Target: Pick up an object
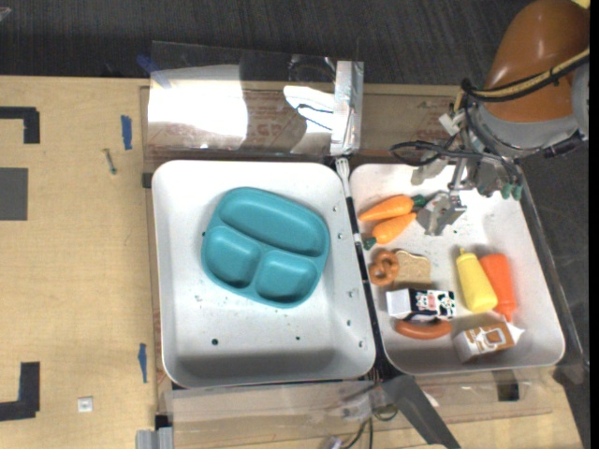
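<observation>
My gripper (443,210) hangs low over the back of the right bin (535,241), just right of two orange carrots (387,216) with green tops. In front of it lie a pretzel (383,267) and a slice of bread (413,267). A yellow bottle (475,282) and an orange bottle (504,284) lie side by side to the right. Nearer the front are a black-and-white carton (433,302), a red sausage (421,327) and a small brown box (485,337). I see nothing held in the gripper.
The left bin (170,279) holds a teal divided plate (265,244). A clear plastic sheet (243,110) and a metal post (346,106) stand behind the bins. The arm's orange band (538,59) and cables rise at the upper right.
</observation>
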Controlling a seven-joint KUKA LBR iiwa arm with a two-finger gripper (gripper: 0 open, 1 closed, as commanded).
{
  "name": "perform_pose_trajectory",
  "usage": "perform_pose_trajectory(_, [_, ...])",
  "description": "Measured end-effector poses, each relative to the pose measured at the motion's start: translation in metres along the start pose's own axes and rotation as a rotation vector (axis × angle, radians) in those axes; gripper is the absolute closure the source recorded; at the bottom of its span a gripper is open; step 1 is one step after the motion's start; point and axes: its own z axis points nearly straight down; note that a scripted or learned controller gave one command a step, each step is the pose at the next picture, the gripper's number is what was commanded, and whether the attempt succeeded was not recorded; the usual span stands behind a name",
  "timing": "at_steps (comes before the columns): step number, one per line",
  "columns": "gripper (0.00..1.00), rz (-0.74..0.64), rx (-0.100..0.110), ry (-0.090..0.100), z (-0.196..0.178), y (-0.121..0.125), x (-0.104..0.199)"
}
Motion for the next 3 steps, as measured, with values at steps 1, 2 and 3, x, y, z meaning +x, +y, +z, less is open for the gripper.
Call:
perform_pose_trajectory(1, [0.00, -0.141, 0.001, -0.004, 0.115, -0.053, 0.026])
perform_pose_trajectory(2, [0.00, -0.062, 0.002, -0.002, 0.117, -0.100, 0.079])
perform_pose_trajectory(3, [0.00, -0.057, 0.006, -0.020, 0.115, -0.111, 0.128])
